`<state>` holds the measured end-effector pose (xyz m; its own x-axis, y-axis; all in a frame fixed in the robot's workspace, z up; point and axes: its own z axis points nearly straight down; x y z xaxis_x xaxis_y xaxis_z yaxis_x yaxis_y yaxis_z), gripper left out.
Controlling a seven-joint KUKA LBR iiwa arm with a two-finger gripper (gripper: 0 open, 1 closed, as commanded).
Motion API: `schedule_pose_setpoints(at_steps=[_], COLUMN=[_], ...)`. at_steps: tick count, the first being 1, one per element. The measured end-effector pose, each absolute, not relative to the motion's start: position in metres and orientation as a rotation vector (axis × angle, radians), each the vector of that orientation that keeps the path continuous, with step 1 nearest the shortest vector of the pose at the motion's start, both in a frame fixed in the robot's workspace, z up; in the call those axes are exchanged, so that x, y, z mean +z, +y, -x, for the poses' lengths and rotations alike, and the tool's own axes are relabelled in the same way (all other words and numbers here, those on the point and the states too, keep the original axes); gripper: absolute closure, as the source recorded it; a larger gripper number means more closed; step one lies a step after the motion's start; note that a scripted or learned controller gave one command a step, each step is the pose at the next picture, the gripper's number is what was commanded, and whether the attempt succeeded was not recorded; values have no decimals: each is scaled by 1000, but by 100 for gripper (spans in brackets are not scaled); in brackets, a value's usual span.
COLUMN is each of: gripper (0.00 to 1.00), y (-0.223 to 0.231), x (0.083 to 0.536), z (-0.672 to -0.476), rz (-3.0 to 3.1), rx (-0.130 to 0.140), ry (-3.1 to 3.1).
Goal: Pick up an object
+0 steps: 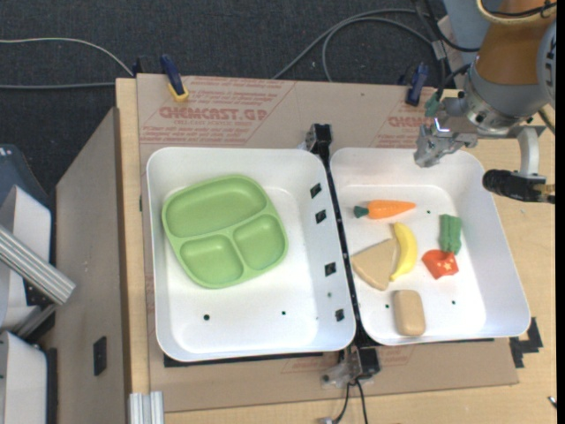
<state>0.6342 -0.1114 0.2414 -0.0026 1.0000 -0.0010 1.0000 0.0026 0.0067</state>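
In the camera view we judge the task as barely begun: nothing is lifted, and every object lies flat in a bin. The gripper (434, 148) hangs over the far rim of the right bin (503, 268), near its upper left corner, below the grey wrist and the orange band of the arm (516, 34). We cannot tell whether it is apart or together, since the wrist body hides much of it from this slant, and we see nothing caught in it.

All the candidates for picking lie in the right bin. Closest to the gripper is the toy carrot (387, 208), lying crosswise just toward us and a little left of it. Further toward us come the banana (406, 249), touching the tan bread slice (374, 265) on its left, and the small tan loaf-shaped piece (409, 312) near the bin's near edge. To the right lie the green vegetable piece (451, 231) and the red pepper piece (440, 263), just beside one another.

The left bin (172, 325) holds a green divided plate (224, 230), well apart from the gripper.

What is left, as we see it, is the whole job: descend over one object, most plausibly the carrot, close on it and raise it off the worktop (221, 109).
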Motion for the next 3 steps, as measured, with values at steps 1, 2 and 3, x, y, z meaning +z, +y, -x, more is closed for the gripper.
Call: schedule_pose_setpoints(at_steps=[1, 2, 3], gripper=[100, 100, 100], y=[-52, -2, 47], x=[247, 239, 225], z=[-625, -604, -598], rz=[-2217, -2219, -2218], rx=[2, -2, -2], ry=[2232, 2232, 2232])
